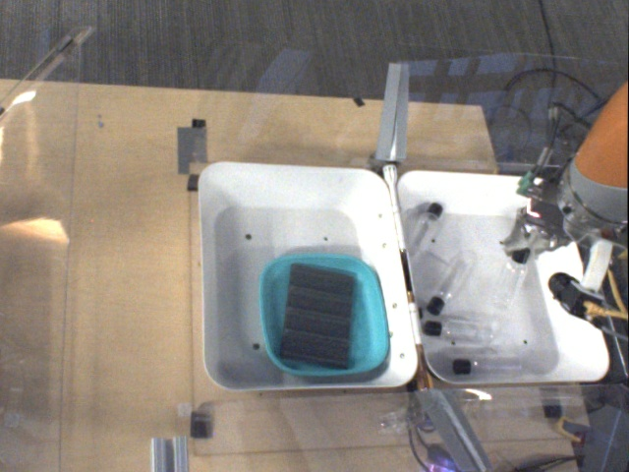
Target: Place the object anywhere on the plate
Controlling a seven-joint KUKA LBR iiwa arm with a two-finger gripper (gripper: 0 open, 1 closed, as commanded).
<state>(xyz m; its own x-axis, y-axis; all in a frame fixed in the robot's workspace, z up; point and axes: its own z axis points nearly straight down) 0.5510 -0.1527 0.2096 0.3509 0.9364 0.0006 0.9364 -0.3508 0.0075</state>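
The gripper (519,247) hangs over the right edge of the right shallow white bin (580,362); whether it is wide or narrow cannot be told. Clear plastic tubes with black caps (454,283) lie scattered in that bin. In the left shallow white bin (226,264), a dark grey ribbed rectangular block (317,315) already lies on the teal rounded-square plate (371,303). Both bins sit on the tan wooden counter (98,264).

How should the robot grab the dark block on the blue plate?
Probably from straight above, pinching its two long sides near the middle. The block lies flat in the plate, whose raised rim blocks a sideways approach.
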